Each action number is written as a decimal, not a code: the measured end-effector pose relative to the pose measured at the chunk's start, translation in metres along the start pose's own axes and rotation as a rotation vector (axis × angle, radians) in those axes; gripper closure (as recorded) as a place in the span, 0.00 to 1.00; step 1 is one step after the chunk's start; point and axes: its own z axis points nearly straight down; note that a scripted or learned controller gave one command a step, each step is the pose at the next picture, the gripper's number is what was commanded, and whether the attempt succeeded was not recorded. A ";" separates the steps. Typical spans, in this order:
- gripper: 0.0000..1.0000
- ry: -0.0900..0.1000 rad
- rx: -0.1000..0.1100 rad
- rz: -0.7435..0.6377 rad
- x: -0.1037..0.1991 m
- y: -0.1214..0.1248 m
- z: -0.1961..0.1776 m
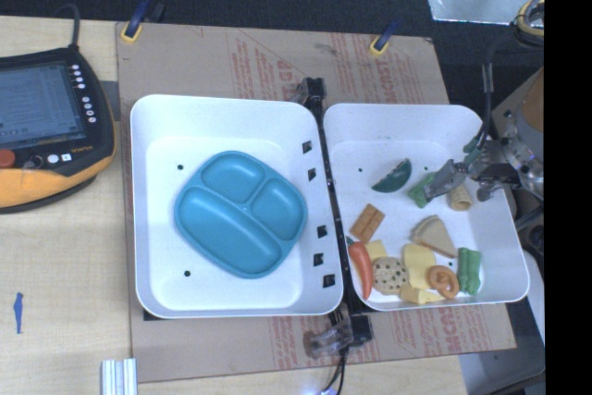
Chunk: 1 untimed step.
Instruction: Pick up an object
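Note:
My gripper (465,183) reaches in from the right and sits low over the upper right part of the right bin (388,120). Its fingers (447,172) look open. A small beige piece (460,198) lies between them, and a green piece (424,191) touches the left fingertip. Nothing is lifted. A dark green leaf-shaped piece (395,176) lies just to the left. Nearer the front lie a brown waffle piece (367,222), a tan wedge (433,235), yellow cheese (418,259), a cookie (388,275), a red-orange pepper (360,265), a pretzel (442,281) and a green pickle (470,271).
The left bin (157,134) holds a blue divided plate (242,213). An orange and black control tablet (46,129) lies on the bench at far left. Black clips (314,91) join the bins along the middle wall.

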 end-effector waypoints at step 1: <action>0.00 -0.001 0.004 -0.005 -0.011 0.072 0.137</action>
